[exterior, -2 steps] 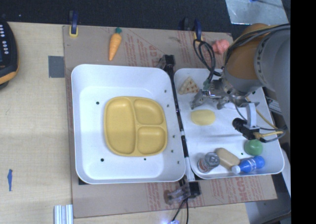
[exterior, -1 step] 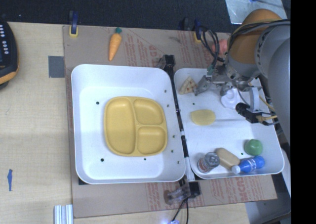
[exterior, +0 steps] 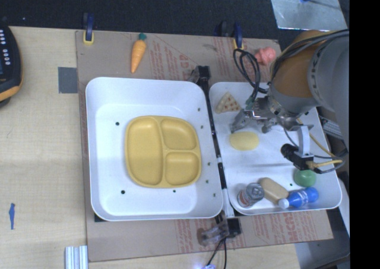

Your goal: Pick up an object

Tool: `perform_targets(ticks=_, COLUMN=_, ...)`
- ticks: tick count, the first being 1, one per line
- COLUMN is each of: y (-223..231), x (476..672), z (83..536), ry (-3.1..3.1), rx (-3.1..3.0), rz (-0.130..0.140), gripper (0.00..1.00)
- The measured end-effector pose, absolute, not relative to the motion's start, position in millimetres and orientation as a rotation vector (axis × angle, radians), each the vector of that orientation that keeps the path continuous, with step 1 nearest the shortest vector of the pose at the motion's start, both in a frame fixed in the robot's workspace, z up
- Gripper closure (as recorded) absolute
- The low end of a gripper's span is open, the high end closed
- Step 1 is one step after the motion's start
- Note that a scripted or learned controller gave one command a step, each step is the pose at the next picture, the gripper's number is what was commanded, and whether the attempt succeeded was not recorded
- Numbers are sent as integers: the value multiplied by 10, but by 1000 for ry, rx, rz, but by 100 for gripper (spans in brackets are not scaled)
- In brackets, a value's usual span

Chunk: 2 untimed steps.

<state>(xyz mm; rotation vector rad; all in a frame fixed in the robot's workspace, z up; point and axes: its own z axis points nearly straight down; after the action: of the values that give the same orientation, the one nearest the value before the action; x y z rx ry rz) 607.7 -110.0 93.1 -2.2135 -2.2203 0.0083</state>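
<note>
arm (exterior: 309,78): in from the right, over the right bin (exterior: 332,202), wrist low
pincer (exterior: 256,122): metal fingers splayed a fair way apart, nothing between them; tips hang at the top edge of the disc
disc (exterior: 244,141): pale yellow, flat, just under and slightly left of the pincer; likeliest target, lying free in the bin
cracker (exterior: 227,104): triangle wedge, up-left of pincer, near the bin corner
ball (exterior: 306,177): green, down-right of pincer, well apart
bottle (exterior: 298,198): blue cap, bottom right, far from pincer, touching the tan block (exterior: 273,189)
can (exterior: 252,193): grey, round, straight below pincer at the bin's near wall
tray (exterior: 162,150): yellow, three compartments, in the left bin (exterior: 101,143), well left of pincer
carrot (exterior: 138,53): outside the bins, far up-left
step: lining up on disc, not yet grasped (my read)
risk 1: disc is thin and flat, so fingers may close above it and come up bare
risk 2: pincer sits off the disc's centre, so closing could push it away
risk 3: cable (exterior: 246,72) loops beside the wrist and might snag on the descent
</note>
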Motion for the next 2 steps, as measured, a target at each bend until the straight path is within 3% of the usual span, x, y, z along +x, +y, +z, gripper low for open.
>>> perform_targets(ticks=1, y=-1255, x=6585, z=926, ry=-2230, rx=-2216, rz=0, gripper=0)
perform_targets(ticks=2, y=-1059, x=6095, z=915, ry=-2220, rx=-2213, rz=8, gripper=0)
